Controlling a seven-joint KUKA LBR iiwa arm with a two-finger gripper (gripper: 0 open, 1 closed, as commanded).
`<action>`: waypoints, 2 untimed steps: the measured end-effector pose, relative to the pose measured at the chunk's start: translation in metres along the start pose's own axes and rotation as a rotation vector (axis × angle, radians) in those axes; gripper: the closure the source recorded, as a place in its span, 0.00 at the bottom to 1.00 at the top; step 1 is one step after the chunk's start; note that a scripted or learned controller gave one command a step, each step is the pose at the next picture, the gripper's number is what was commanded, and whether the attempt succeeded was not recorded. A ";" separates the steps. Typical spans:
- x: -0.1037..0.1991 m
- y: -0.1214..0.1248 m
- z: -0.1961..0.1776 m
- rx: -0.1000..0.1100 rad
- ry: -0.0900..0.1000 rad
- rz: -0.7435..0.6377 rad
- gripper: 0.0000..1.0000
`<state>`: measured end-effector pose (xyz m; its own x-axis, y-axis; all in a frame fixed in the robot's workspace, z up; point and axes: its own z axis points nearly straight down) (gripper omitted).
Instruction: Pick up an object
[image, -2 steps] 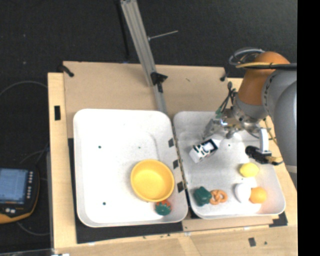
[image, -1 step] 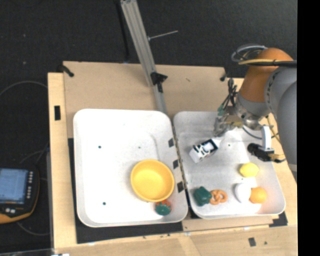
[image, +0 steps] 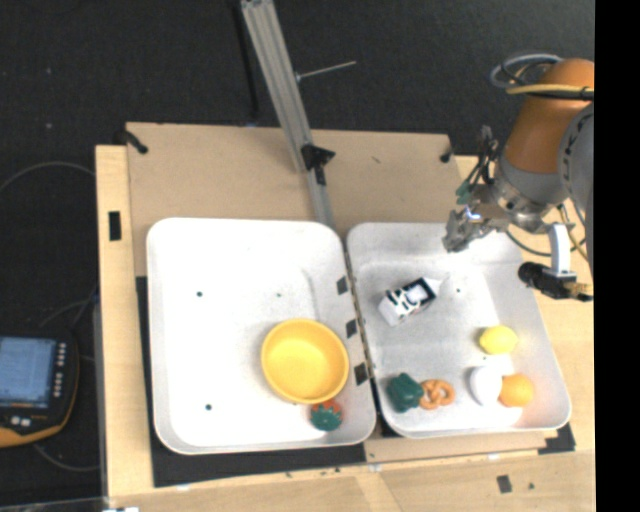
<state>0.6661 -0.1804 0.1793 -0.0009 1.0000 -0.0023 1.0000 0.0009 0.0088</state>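
Observation:
My gripper (image: 458, 237) hangs over the far edge of the right bin (image: 452, 262), above and to the right of a small white and black box (image: 410, 298). Nothing shows between its fingers. Near the bin's right side lie a yellow lemon-like piece (image: 497, 340), a white piece (image: 486, 383) and an orange ball (image: 516, 390). At the bin's near edge sit a dark green object (image: 403, 392) and an orange pretzel-like piece (image: 437, 393).
The left bin (image: 215, 280) holds a yellow bowl (image: 304, 359) with a small green and red object (image: 326, 414) beside it at the near edge. A metal pole (image: 290, 110) slants across the back. A handheld pendant (image: 35, 385) lies off the bench at the left.

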 end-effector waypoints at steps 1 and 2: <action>-0.002 0.002 -0.049 0.001 0.000 -0.002 1.00; 0.049 0.004 -0.063 0.005 0.003 -0.005 1.00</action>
<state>0.6693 -0.1308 0.2424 -0.0061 1.0000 0.0002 1.0000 0.0061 0.0042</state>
